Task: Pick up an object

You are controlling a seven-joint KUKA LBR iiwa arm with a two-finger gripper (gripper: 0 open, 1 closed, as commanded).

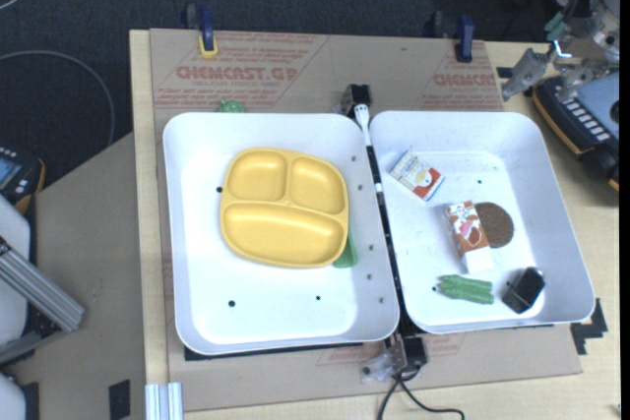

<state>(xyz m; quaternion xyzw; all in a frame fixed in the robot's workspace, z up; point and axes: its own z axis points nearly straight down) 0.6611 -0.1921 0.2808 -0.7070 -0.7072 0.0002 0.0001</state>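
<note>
Objects for picking lie in the right bin (pixel 551 162): a small white carton with a red and orange print (pixel 415 175) near the back, a taller red and white carton (pixel 470 234) lying flat at the middle with a brown disc (pixel 497 224) touching its right side, a green pod-like toy (pixel 465 288) toward the front, and a small black block (pixel 524 289) just beside the front right wall. The left bin (pixel 197 290) bears a yellow divided plate (pixel 285 208), with a bit of something green (pixel 344 258) peeking out at its lower right edge.

The arm's wrist hardware (pixel 581 39) sits at the upper right, beyond the bins and well apart from every object; whether the hand is released or clenched I cannot tell from here.

The red and white carton looks the likeliest pick: probably light, stiff cardboard, easily dented by a hard squeeze. Its long sides offer parallel faces, though the disc crowds one, so gripping across the free lower end seems safer. The plate looks smooth, wide and awkward to pinch.
</note>
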